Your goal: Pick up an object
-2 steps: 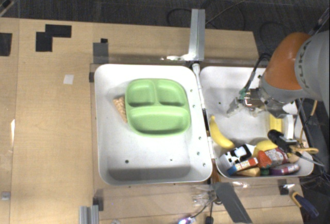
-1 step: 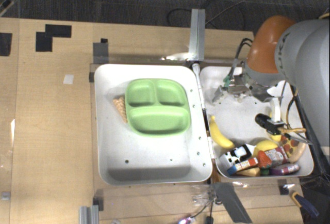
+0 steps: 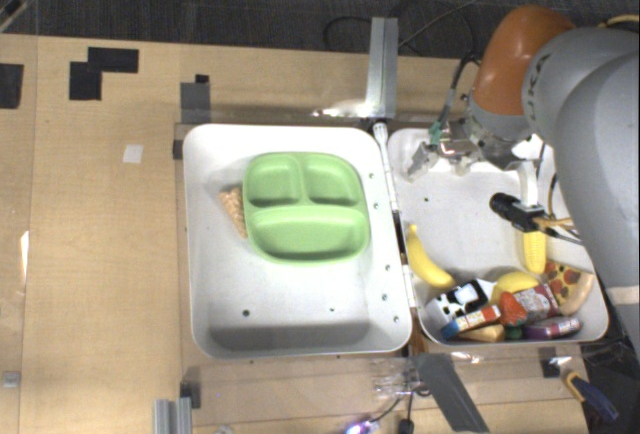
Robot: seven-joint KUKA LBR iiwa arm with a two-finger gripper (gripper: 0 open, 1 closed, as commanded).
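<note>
My gripper hangs over the far left corner of the right bin, above bare white floor and with nothing seen in it. The loose objects lie apart from it in a heap at the bin's near end. They include a banana, a black-and-white box, a yellow fruit, a red packet, a pizza slice and a purple piece. The grey arm with its orange band covers the bin's right side.
The left bin holds a green divided plate with a tan waffle-like piece sticking out from under its left edge. A metal post stands behind the wall between the bins.
</note>
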